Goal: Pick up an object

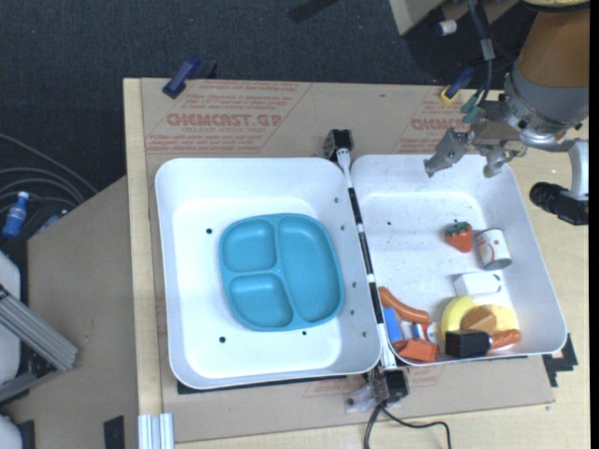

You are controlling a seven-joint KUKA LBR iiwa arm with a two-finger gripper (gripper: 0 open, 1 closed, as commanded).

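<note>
White right bin, fingers spread above its bare far end, toys crowding the near corner.

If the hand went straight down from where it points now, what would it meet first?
Probably bare floor of the right bin near its back wall. The hand hangs over that end, apart from the small objects further forward, though depth is unclear.

One fixed cam, mounted above the bench, looking down at a slant w/ the far edge at top of frame. It sits far enough back to take in both bins, left bin and right bin, plus dark floor behind and cables at left. Arm comes in from upper right, partly cropped.
</note>
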